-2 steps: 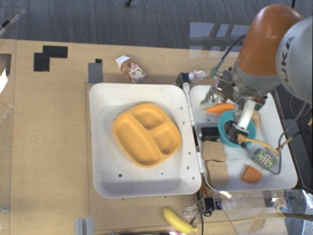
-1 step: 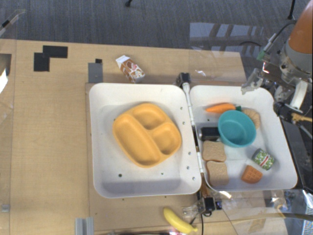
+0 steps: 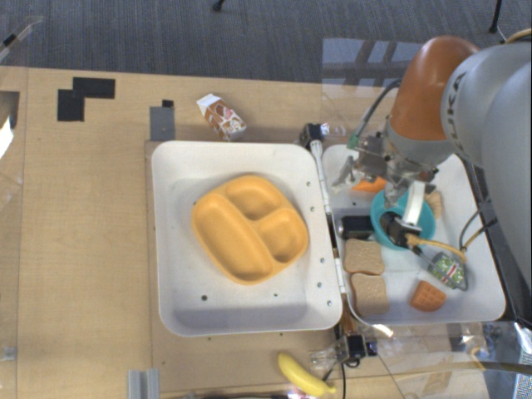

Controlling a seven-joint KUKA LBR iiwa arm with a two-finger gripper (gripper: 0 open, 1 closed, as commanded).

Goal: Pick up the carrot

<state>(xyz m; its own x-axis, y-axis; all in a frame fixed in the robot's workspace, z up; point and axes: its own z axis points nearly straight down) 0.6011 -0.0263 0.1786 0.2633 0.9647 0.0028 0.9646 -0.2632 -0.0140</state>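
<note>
Carrot (image 3: 366,184): orange sliver at the back of the right bin (image 3: 486,302), partly hidden under the gripper (image 3: 362,169). Gripper state impossible to tell from above. Nearby in that bin: teal bowl (image 3: 401,219), two bread slices (image 3: 364,257), orange wedge (image 3: 429,296). Left bin (image 3: 179,306) with yellow divided tray (image 3: 249,226). Tan wooden bench (image 3: 75,248); banana (image 3: 303,376) at front edge; grey carpet (image 3: 274,15) beyond.

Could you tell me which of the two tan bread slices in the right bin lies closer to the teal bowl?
The upper tan bread slice, which sits right beside the round teal bowl. The lower tan bread slice lies farther down, toward the white right bin's near edge.
</note>
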